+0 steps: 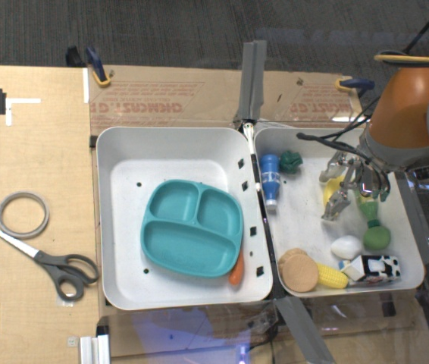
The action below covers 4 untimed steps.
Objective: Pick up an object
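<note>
My gripper [334, 190] hangs low over the middle of the right bin [305, 203], its two metal fingers [330, 173] spread apart, so it looks open. A small yellow object [328, 192] lies in the gap between them; I cannot tell whether they touch it. Close by in the same bin are a blue bottle [270, 177], a dark green piece [290, 161], a green round toy [377, 238], a white egg [345, 246], a tan disc [299, 271], a yellow corn cob [333, 277] and a black-and-white toy car [379, 268].
The left bin [123, 165] holds a teal divided plate [192, 228] with an orange carrot [236, 271] at its lower right edge. Scissors [55, 265] and a tape ring [23, 213] lie on the bench to the left. The grey divider [254, 173] separates the bins.
</note>
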Available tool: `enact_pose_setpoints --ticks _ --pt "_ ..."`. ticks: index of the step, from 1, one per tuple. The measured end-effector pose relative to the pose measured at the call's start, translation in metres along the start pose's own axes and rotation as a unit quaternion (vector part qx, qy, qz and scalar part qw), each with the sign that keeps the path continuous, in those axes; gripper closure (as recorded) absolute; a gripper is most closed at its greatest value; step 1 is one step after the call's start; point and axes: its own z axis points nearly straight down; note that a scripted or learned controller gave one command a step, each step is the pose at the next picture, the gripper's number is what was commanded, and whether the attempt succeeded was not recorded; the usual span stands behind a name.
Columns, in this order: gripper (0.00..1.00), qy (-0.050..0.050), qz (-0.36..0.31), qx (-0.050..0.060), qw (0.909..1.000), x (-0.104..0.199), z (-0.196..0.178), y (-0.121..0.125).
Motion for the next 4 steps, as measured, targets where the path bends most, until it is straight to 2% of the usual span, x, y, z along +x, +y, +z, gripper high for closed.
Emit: enact_pose_setpoints --ticks 1,2,3,4 --pt "1.00 -0.003 -0.001 0.000 1.0000 -0.002 -0.011 0.001" --pt "0.00 -0.003 -0.001 0.000 1.0000 -0.002 -0.011 0.001" --pt "1.00 -0.006 -0.002 0.001 1.0000 -0.003 -0.021 0.001" --pt "0.00 -0.005 -0.002 0.001 1.0000 -0.003 -0.021 0.001"
